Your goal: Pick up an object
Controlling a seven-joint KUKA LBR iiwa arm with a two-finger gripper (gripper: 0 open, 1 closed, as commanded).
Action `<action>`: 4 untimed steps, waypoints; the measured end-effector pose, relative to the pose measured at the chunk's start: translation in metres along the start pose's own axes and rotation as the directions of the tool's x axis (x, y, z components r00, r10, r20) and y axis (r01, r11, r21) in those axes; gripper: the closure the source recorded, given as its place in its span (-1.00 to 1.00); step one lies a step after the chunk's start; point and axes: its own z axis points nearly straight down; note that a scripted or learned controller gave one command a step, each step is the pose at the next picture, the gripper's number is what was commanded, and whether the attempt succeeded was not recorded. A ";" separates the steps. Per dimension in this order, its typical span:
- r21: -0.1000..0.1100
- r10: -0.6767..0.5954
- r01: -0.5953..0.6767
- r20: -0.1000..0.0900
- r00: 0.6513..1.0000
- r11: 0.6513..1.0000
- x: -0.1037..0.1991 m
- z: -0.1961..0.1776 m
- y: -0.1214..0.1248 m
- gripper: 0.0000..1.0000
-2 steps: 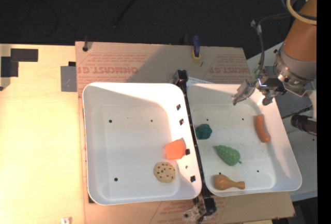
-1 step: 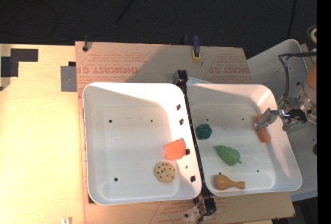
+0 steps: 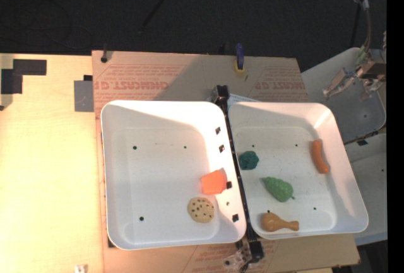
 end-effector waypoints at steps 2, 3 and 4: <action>0.022 0.000 0.000 -0.008 1.000 1.000 0.045 0.047 -0.012 1.00; 0.023 0.010 -0.010 -0.005 1.000 1.000 -0.008 0.075 -0.066 1.00; 0.023 -0.001 0.001 -0.011 1.000 1.000 0.070 0.103 -0.099 1.00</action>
